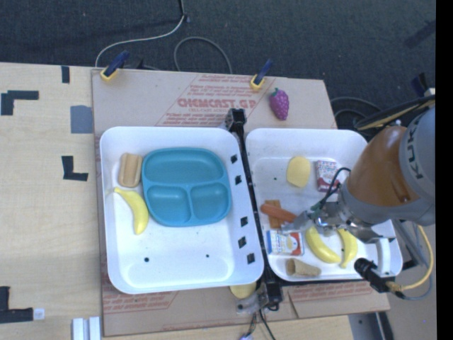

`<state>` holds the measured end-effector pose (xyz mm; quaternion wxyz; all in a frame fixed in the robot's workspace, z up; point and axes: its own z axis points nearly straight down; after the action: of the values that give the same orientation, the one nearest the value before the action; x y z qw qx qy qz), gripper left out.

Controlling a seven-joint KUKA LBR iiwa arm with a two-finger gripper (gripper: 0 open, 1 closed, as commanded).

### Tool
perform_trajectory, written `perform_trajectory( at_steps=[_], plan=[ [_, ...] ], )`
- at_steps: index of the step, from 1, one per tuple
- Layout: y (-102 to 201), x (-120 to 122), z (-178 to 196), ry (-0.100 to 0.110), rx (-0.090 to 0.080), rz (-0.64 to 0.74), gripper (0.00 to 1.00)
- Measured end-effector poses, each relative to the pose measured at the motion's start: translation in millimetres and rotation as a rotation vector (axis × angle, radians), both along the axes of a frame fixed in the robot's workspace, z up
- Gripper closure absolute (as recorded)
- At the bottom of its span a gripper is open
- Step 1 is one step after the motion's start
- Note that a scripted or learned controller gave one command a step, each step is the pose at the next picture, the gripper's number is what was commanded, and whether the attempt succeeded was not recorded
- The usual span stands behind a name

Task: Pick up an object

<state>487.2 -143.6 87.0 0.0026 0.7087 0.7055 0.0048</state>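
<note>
The pale wooden surface (42, 211) carries a brown cardboard sheet (212, 105), pinned by clamps at its far edge, and on the sheet sit two shallow white bins, side by side and touching along a black seam.

Nearest the camera, in the right-hand white bin (272, 142), the loose items crowd the near side: a tan wedge-shaped piece (302, 267), a small red-and-white printed carton (284, 243), and two yellow plastic bananas (323, 246) lying close together. They look scattered rather than arranged, which suits random picking. The tool (320, 219) is low over this cluster, just above the nearer banana and beside an orange carrot-like piece (277, 212); its fingers are too blurred against the clutter to judge their spread, and nothing is plainly held between them. The likeliest target is the banana.

The grey arm with its orange band (379, 172) reaches in from the right, wrist bent down into the bin.

Farther back lie a yellow lemon-like lump (299, 171) and a small red-white packet (326, 173). The left-hand white bin (177, 275) holds a blue compartment tray (187, 187), another banana and a tan bread-like piece. A purple grape bunch (279, 103) rests on the cardboard beyond.
</note>
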Motion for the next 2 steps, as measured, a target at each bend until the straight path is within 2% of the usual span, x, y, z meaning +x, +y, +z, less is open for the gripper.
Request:
perform_trajectory(
  at_steps=[1,2],
  plan=[
    [1.5,3.2,14.8,-0.006,-0.001,0.008,1.00],
    [41.3,-3.4,53.3,0.011,-0.002,0.009,1.00]
  ],
)
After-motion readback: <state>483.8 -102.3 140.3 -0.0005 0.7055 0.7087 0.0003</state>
